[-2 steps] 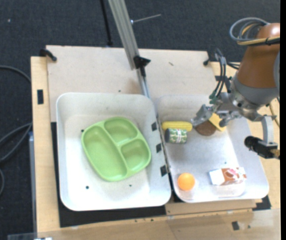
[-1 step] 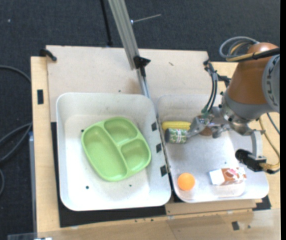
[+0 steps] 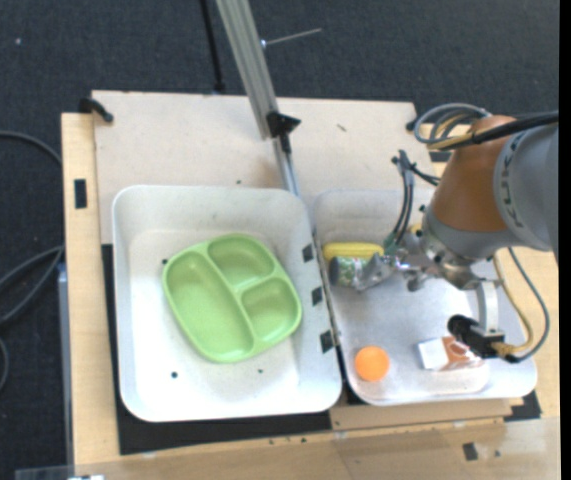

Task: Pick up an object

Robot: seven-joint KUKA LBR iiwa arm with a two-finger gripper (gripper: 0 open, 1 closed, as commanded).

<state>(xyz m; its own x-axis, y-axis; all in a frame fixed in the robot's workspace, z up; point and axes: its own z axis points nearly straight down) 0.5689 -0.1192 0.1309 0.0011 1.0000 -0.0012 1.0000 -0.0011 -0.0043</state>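
The arm is reaching into the right bin from the desk's right edge, its gripper sitting near the bin's left wall, just beside a yellow-green object; whether it is grasping cannot be told. An orange ball is lying near the front-left corner, open floor around it.

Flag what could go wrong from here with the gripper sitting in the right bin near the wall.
1. The gripper is low in the right bin, beside the yellow object, which lies against the bin's left wall; a grasp may hit the wall or push the object away.
2. The orange ball could roll if nudged.
3. The small white and red object sits under the arm's cabling, which may snag it.
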